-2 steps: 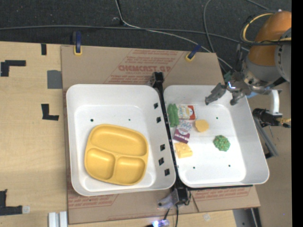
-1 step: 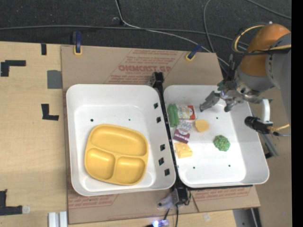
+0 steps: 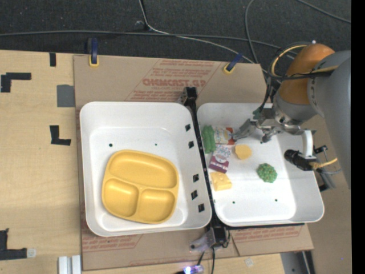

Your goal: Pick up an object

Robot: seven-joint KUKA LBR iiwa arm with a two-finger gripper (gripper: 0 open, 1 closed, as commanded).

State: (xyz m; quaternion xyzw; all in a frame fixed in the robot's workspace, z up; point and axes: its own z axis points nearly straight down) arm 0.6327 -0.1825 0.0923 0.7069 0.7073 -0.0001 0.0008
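A yellow plastic compartment tray (image 3: 140, 185) fills the left white bin (image 3: 91, 153), away from the action; at nine o'clock in the right white bin (image 3: 296, 207) lie small toy foods, a round yellow piece (image 3: 243, 151) nearest the gripper (image 3: 258, 131), whose jaws stand apart, empty, poised at twelve o'clock; a green broccoli toy (image 3: 266, 173) sits centre.

Right bin (image 3: 296, 207) holds the loose items, clustered at its left half: a green oblong piece (image 3: 208, 137) lying lengthwise along the left wall, a red-and-white packet (image 3: 224, 135) just beside it, a white-and-purple wrapper (image 3: 220, 158) below those, and a pale yellow wedge (image 3: 221, 181) nearest the front. A small round yellow-orange piece (image 3: 243, 152) lies flat just right of the wrapper. A bumpy green broccoli-like clump (image 3: 266, 173) sits apart from the rest, toward the bin's middle right.
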